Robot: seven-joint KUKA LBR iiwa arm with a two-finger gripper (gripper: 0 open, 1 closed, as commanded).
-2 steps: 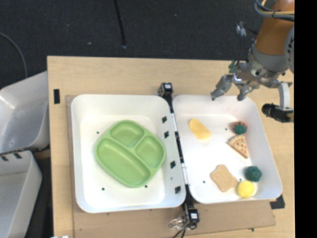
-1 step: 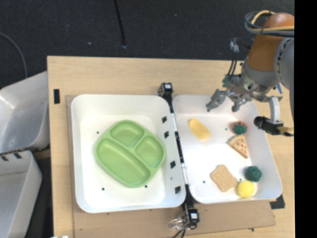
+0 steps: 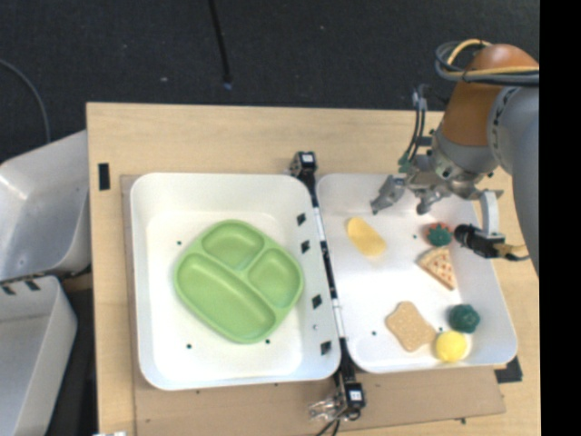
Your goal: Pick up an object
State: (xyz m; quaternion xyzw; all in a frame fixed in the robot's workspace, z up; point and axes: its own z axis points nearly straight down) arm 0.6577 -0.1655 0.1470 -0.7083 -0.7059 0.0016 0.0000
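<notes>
While its 2 fingers (image 3: 388, 194) spread apart gripping nothing, the grey gripper (image 3: 406, 198) hovers over the right white bin's (image 3: 381, 352) far end, near a pale yellow oval piece (image 3: 366, 237) lying just left below.

A pale wooden bench (image 3: 227, 139) is seen from above, set against a dark, almost black floor (image 3: 136, 34). A thin dark cable (image 3: 216, 30) is laid across the floor toward the bench. At the left edge, pale grey moulded casings (image 3: 36, 216) are lit evenly, without hard shadows.
</notes>
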